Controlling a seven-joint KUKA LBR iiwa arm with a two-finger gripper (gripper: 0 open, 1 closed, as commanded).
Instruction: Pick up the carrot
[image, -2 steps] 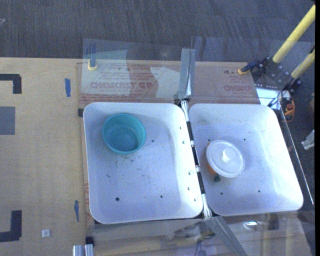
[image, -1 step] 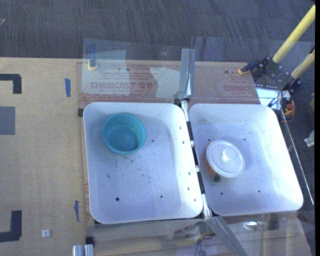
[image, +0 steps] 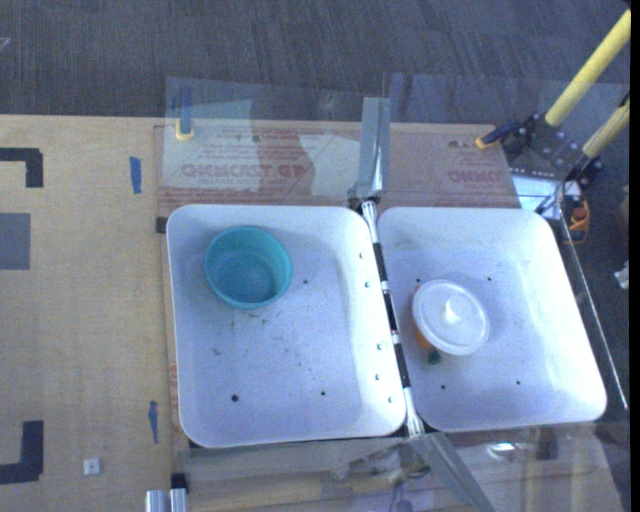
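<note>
Camera view looks down on two white bins side by side. Locate the carrot (image: 430, 349) in the right bin (image: 560, 400): a small orange sliver with a trace of green shows at the lower left edge of a round white dish (image: 451, 316), touching it and apparently tucked partly beneath its rim. Most of the carrot is hidden by the dish, so you cannot read its full length or heading. It lies close to the divider between the bins, in the left half of the right bin. The left bin (image: 200, 400) holds a teal cup (image: 248, 266) standing upright near its upper left corner, well apart from the carrot.

Treat the task as not yet begun. The carrot rests on the bin floor, and nothing encloses or lifts it. Approach, grasp and lift all remain to be done.

You cannot tell whether the gripper is released or clenched, nor can you fix the carrot's position relative to it. Expect the dish rim to obstruct a grasp from the right side of the carrot.
</note>
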